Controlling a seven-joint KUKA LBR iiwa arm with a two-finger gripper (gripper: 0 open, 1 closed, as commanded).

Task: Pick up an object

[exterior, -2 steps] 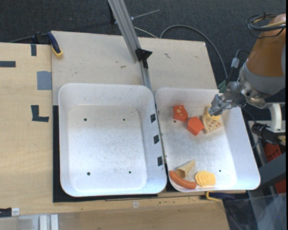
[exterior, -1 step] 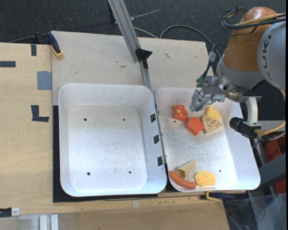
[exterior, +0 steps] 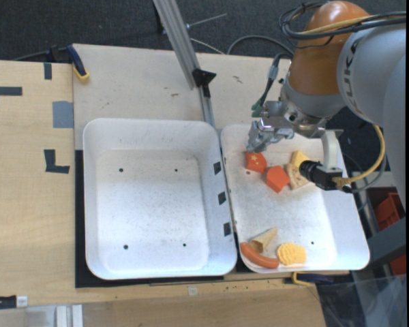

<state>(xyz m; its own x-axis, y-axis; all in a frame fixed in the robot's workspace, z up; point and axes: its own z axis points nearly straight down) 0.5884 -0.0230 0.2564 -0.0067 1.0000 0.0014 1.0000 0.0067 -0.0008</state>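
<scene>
We saw the small red toy (exterior: 255, 161) lying in the right bin (exterior: 341, 240) near its far wall, the gripper (exterior: 259, 140) poised just above it, presumably to grab it, grip hard to tell, an orange block (exterior: 277, 178) just beside.

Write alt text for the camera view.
The end effector hangs over the right bin, just above a small red piece beside an orange block. A sausage and yellow waffle lie near the front rim.

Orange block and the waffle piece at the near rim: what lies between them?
Bare bin floor separates the orange block from the waffle piece in the camera view.
</scene>
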